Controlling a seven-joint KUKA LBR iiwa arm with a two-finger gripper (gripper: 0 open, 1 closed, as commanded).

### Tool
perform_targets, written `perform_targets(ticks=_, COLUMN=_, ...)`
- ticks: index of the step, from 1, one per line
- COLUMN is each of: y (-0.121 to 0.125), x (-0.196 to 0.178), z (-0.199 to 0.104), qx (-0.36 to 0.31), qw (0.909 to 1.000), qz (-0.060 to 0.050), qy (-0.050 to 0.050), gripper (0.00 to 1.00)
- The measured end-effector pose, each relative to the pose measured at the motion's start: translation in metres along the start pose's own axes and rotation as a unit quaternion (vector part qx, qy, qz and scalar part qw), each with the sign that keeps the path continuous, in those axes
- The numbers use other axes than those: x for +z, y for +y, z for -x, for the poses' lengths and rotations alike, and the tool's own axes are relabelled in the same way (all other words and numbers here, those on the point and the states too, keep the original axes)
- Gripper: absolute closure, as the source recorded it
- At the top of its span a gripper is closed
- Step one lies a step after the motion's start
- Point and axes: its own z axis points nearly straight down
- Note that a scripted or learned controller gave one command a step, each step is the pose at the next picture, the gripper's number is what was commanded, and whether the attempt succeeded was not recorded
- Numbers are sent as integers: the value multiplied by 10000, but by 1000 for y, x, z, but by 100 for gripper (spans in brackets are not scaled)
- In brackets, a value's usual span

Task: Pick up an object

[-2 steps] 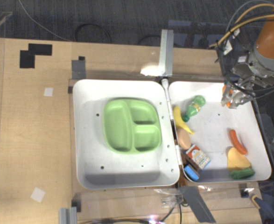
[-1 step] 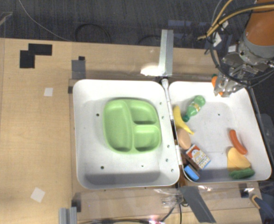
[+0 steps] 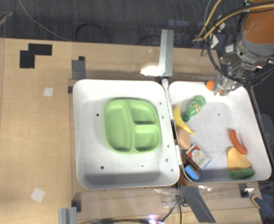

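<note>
Gripper (image 3: 222,88) positioned over far right corner of right bin (image 3: 258,120), just beside small orange item (image 3: 210,84) at rim; finger state not discernible, nothing seen held. Green bottle (image 3: 194,106), banana (image 3: 179,120), sausage (image 3: 237,141), small carton (image 3: 198,157) and yellow-and-green wedge (image 3: 239,164) lying loose in same bin. Green divided tray (image 3: 131,125) resting in left bin (image 3: 87,125).

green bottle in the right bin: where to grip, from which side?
Probably across the middle of the green bottle, coming straight down. It lies on its side, slanted, cap end toward the far right, so close the fingers across its narrow width. Its lower end sits near the banana, so stay toward the middle. The gripper hangs over the bin's far edge.
</note>
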Motion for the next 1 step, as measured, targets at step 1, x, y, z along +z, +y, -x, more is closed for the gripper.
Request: perform_targets(ticks=1, y=-2, x=-14, z=1, qx=14, qw=10000, qz=-49, qy=-23, gripper=100)
